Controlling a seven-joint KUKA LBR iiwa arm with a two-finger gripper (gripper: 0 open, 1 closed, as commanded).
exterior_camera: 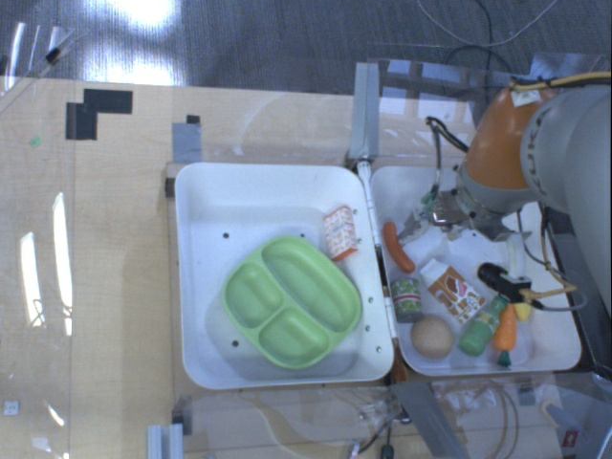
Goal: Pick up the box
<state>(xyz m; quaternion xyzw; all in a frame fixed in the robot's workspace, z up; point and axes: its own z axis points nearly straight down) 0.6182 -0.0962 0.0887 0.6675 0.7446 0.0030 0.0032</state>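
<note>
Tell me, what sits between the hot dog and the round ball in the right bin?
A small can stands between the hot dog and the ball, seen from above.

The bench [115,256] is showing a pale wood-look surface, smooth with a soft sheen, under a clear glossy sheet catching glare. Both bins [191,285] are looking like white plastic, smooth and slightly shiny. Well to the left of the jaws, the green divided plate [292,301] is reading as matt plastic. Near it, the box [338,232] is appearing as printed card. Above the jaws, the orange band [497,146] is gleaming like glossy plastic beside matt grey casing.
</note>
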